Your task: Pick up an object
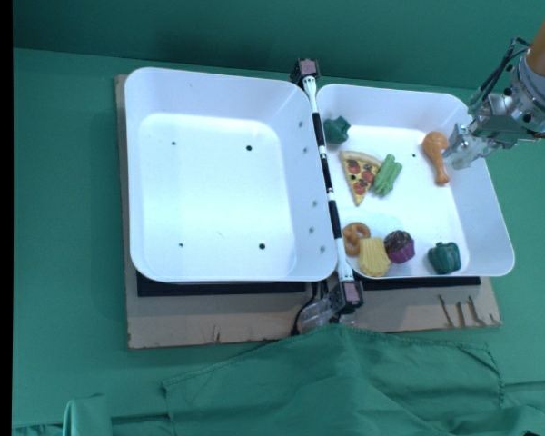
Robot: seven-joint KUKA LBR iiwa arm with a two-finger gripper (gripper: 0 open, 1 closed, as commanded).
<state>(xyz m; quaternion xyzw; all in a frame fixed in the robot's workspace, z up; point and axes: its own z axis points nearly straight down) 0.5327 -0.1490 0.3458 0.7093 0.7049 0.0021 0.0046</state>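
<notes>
The right bin (490, 234) holds several toy foods. An orange drumstick (435, 154) lies near the bin's far right wall. My gripper (460, 147) hangs just to the right of the drumstick, close to it or touching it. Also in this bin are a pizza slice (358, 173), a green pod (387, 174), a dark green piece (335, 130), a brown pretzel (354, 236), a yellow piece (374, 258), a purple cupcake (399, 244) and a green bell pepper (444, 257).
The left bin (154, 98) sits beside the right one, with a black-and-white hinge rod (323, 166) between them. Both rest on cardboard (209, 330) over green cloth. A fold of cloth (345, 380) lies in front.
</notes>
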